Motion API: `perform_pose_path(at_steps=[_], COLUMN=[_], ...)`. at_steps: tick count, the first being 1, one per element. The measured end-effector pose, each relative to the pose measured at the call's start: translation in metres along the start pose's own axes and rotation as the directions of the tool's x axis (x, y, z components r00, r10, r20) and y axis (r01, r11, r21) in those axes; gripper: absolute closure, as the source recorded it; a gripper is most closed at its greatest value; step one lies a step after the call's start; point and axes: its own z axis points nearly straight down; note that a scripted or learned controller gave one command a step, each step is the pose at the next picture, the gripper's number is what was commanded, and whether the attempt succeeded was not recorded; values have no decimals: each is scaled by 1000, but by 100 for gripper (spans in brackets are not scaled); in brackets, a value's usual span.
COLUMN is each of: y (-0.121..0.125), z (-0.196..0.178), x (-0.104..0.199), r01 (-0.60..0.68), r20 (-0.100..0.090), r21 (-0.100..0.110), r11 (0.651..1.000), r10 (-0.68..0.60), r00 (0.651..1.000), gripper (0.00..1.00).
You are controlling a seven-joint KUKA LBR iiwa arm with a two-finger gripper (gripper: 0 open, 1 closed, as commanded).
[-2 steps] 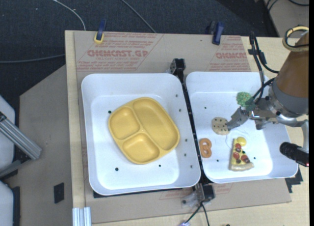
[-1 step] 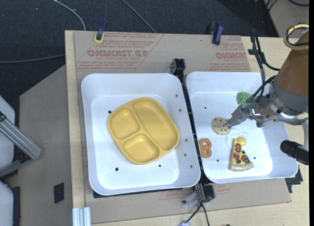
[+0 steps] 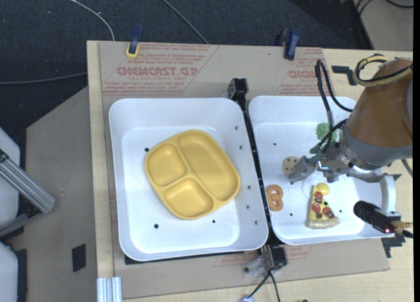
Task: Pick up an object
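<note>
the claw [image 3: 303, 169] hangs low in the right bin [image 3: 289, 113] beside a cookie [image 3: 291, 165] — whether it is clenched, i cannot tell; nothing lifted yet, pizza slice [image 3: 321, 209] untouched.

Dark carpet floor [image 3: 59, 25], loose cables [image 3: 98, 5], cardboard-topped bench [image 3: 184, 64]

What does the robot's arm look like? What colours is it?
The arm is fat and round, orange on top with a grey part below. Black cables loop beside it. Its hand is small, grey metal, with a tiny teal spot.
</note>
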Motion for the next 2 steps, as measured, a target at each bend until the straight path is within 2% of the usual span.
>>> perform_pose_path(at_steps=[1,2], y=[-4,0], z=[43,83], x=[-1,-1], r01=[-1,-3], r20=[0,2], r21=[-1,-15], r11=[1000,1000], r10=[1,3], r00=[1000,1000], gripper=[0,0])
